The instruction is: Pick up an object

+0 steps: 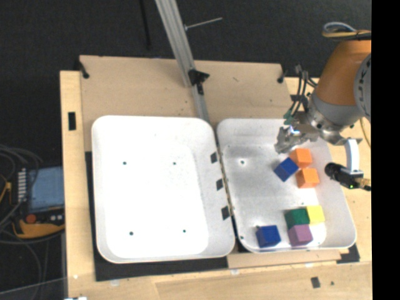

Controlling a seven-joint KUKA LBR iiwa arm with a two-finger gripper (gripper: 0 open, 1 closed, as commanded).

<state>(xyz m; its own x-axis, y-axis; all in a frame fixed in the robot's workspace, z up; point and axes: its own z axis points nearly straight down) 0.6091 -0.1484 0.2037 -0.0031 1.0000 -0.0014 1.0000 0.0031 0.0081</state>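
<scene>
Blocks in right bin [250, 227], blue cube [285, 169] tilted beside orange ones, tool [286, 140] above, finger state unclear

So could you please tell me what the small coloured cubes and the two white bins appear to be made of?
The cubes, such as the blue cube and the orange cube, look like painted wood or solid plastic: flat, matt, saturated faces with crisp edges. The right bin and left bin look like moulded plastic: smooth white surfaces, rounded corners and a shallow raised rim.
</scene>
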